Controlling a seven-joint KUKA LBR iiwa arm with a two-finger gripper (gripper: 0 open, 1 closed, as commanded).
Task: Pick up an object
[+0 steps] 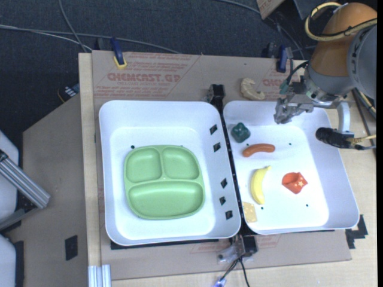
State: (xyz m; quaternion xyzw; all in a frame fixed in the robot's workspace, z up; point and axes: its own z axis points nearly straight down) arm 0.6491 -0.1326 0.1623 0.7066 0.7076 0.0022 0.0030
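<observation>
Nearest below the jaws, whose gape I can't tell, the sausage looks light, slick and rounded; pinch it mid-length, crosswise.

Grey arm with orange band enters from the right, wrist bent downward, gripper pointing down and hanging free.

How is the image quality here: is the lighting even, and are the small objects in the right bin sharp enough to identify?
Camera view: lighting is soft and even, with faint shadows under the banana and red object; the white bins run bright but keep their edges; the sausage and dark green object read clearly; the gripper is slightly soft, its fingers hard to resolve.
</observation>
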